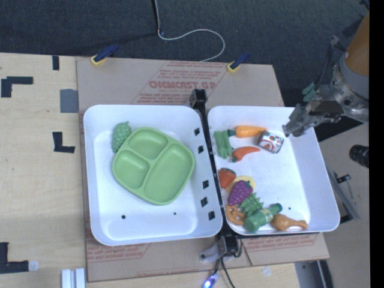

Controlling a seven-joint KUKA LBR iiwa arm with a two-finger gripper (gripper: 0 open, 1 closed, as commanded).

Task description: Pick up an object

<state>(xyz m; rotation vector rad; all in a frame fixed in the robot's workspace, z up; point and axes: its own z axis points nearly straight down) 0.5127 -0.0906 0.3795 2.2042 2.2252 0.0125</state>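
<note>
Two bins sit side by side; the left bin (102, 221) carries a green tray (153, 166) and a green lump (120, 135) at its far left corner. The can (270, 141) lies on its side near the right bin's (312, 179) far right corner, long axis slanting toward that corner. The gripper (295, 125) hangs just beside it over the rim; whether it is parted I cannot tell. Toy food crowds the bin's left edge and near edge; bare floor lies along its right side.

Arm (360, 59) cut off at right edge
</note>
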